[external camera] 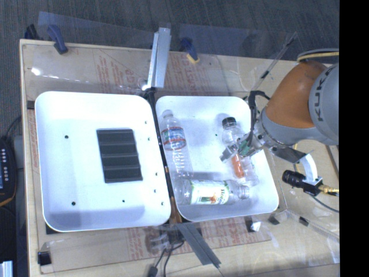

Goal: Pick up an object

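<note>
Camera view: fixed above the bench, looking down at a slant on two white bins set side by side.
Left bin [69,114]: holds one dark ribbed block [119,155] lying flat near its middle, well apart from the arm.
Right bin [196,105]: holds three clear bottles.
Tall bottle [174,143]: lies along the bin's left wall, cap toward the far edge.
Green bottle [211,192]: lies across the near side, cap pointing right, just beside the lower end of the tall bottle.
Small bottle [236,152]: dark cap toward the far edge, orange label lower down; it lies near the right wall, and its near end comes close to the green bottle's cap.
Arm [300,105]: reaches in from the right, wrist low over the right wall.
Gripper [245,148]: sits right at the small bottle's middle, overlapping it; whether it is released or clenched cannot be told from this angle.
Likely target: the small bottle, judging by where the gripper sits.
Risk, slip: round clear plastic could roll or squirt out from a squeeze.
Risk, crowding: the right wall and the green bottle's cap are close, so a nudge could jam or shift things.
Risk, empty lift: an off-centre pinch may bring nothing up.
</note>
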`<state>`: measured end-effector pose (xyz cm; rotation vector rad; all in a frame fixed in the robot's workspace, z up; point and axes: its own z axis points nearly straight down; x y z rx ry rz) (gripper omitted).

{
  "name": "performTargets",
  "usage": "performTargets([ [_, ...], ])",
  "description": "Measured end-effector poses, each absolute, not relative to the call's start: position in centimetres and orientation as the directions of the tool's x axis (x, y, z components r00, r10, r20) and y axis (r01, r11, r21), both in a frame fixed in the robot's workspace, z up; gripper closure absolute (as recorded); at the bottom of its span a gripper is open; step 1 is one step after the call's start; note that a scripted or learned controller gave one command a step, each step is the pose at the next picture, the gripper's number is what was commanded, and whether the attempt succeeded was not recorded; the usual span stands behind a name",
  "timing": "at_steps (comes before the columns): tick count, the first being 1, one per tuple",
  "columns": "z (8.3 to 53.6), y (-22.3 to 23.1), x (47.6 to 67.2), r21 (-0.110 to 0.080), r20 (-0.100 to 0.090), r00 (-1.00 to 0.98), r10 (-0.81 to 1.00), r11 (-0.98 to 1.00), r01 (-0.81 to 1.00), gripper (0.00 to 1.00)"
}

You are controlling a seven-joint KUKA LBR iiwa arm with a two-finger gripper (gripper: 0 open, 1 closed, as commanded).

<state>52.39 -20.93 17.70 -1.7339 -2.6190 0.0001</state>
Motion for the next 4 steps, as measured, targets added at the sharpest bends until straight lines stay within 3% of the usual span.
performTargets([
  [1, 17.7, -20.9, 52.4, -0.001, 0.000, -0.391, 0.921, 0.391, 0.921, 0.00],
  [2, 14.2, -21.0, 53.2, -0.003, 0.002, -0.363, 0.932, 0.363, 0.932, 0.00],
  [3, 13.5, -21.1, 54.2, 0.000, -0.001, -0.395, 0.919, 0.395, 0.919, 0.00],
  [4, 15.9, -21.0, 52.8, 0.000, 0.000, -0.420, 0.907, 0.420, 0.907, 0.00],
])
